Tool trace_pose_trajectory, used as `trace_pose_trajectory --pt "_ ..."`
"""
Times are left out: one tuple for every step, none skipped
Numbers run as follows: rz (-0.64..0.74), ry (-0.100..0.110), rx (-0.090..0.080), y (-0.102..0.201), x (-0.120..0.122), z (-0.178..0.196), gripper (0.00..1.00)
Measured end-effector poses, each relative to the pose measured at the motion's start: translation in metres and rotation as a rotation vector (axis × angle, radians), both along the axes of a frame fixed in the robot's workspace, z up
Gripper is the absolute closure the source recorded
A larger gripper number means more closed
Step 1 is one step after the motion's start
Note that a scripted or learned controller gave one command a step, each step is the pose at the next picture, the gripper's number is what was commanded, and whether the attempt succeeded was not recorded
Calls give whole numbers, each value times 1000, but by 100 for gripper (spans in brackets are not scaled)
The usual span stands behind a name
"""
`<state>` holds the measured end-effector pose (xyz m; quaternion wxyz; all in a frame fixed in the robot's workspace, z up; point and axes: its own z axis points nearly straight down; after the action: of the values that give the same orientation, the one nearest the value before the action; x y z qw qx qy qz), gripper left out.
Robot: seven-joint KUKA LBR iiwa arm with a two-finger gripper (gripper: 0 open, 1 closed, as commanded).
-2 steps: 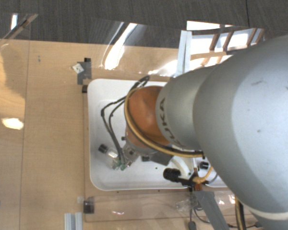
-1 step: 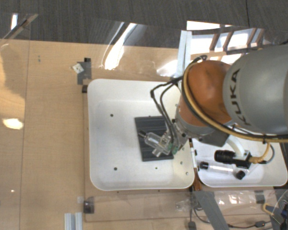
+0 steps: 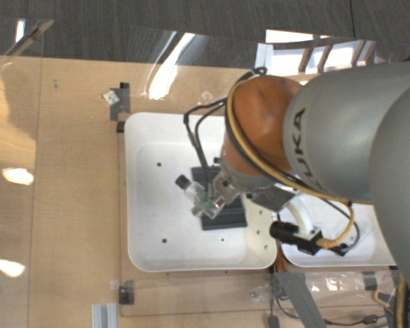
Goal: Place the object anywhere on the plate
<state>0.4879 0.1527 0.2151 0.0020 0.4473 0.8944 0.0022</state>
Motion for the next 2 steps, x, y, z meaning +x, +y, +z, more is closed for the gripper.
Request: trace_pose_trajectory --pt "-97 1 0 68 36 24 100" --pt "331 1 -3 10 96 -66 100"
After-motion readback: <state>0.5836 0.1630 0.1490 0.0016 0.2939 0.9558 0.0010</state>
